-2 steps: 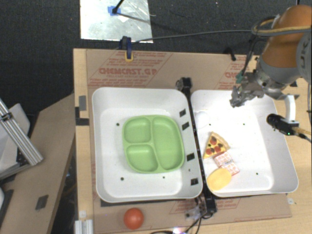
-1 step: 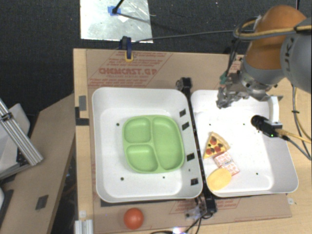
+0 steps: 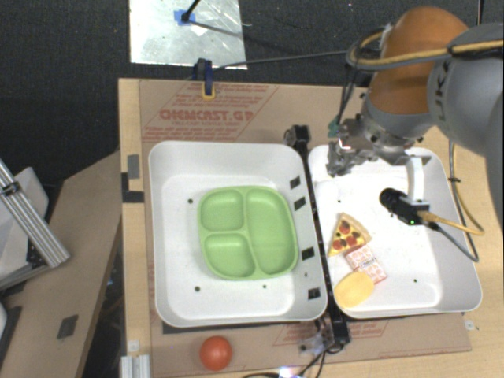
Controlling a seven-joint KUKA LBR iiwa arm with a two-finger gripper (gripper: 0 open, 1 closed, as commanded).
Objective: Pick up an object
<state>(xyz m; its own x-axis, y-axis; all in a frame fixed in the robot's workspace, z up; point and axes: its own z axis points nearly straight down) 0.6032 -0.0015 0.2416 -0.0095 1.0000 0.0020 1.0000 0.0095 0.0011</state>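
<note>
**Gripper above the far end of the right bin**

The gripper (image 3: 340,157) hangs over the far left corner of the right bin (image 3: 449,266); whether its fingers are spread or pressed together cannot be told. Nearer the camera, in the same bin, lie a pizza slice (image 3: 347,234), a pink packet (image 3: 368,263) and a yellow piece (image 3: 353,289), close together. The left bin (image 3: 169,211) holds a green divided tray (image 3: 247,231). An orange ball (image 3: 215,352) sits on the surface in front.

My gripper (image 3: 340,162) hangs over the right bin (image 3: 449,286), far end; pizza slice (image 3: 347,234) lies nearer, green tray (image 3: 246,232) left.
</note>
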